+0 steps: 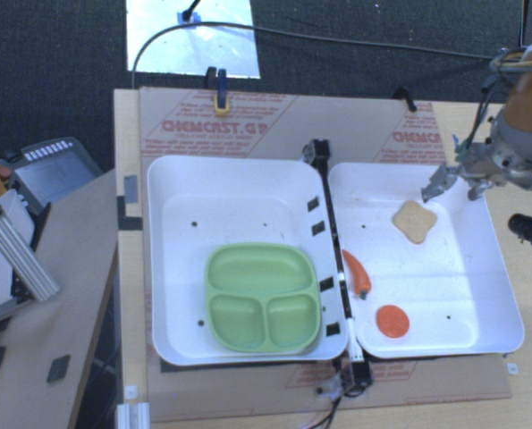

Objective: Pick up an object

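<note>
Tan bread slice (414, 221): lies flat in right bin (489, 257), upper middle, nothing gripping it. Jaws (456, 184): hover just above and right of it, spread apart, holding nothing. Orange carrot (358, 273) and red disc (392, 321): same bin, lower left. Green divided plate (264, 297): left bin (185, 204).

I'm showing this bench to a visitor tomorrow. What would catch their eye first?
Probably the green divided tray, big and bright in the left bin. Next, the right bin's small items: a tan bread-like piece near the top, an orange carrot-like piece by the divider, a red disc below. The gripper hovers at that bin's upper right edge.
</note>
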{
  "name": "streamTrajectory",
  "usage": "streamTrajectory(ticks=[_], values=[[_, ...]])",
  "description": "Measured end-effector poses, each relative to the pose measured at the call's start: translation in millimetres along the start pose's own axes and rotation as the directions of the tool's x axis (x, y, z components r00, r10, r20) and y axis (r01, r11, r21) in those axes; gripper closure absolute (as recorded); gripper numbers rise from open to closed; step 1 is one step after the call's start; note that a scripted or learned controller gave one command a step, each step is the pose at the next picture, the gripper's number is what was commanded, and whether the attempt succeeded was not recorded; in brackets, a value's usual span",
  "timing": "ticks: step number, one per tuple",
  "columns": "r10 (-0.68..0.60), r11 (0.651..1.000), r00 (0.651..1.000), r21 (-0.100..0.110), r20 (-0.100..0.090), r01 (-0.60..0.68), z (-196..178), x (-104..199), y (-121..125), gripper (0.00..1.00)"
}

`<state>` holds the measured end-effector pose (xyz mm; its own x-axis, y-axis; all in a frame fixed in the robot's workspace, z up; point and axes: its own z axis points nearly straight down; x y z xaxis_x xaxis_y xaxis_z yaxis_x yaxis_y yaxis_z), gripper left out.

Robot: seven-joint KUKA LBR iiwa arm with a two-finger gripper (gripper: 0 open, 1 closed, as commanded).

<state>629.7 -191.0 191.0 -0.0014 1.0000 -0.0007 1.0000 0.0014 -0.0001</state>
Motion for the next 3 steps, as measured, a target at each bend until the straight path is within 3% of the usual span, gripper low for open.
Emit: streamTrajectory(ticks=[1,2,3], values=[[-0.002,1.0,1.0,0.001,0.0,0.002,61.1,0.7,4.8,0.0],[-0.003,1.0,1.0,-0.006,0.001,0.003,46.3,0.4,6.5,1.0],[-0.002,1.0,1.0,-0.009,0.002,0.002,-19.2,-2.5,9.5,1.0]])
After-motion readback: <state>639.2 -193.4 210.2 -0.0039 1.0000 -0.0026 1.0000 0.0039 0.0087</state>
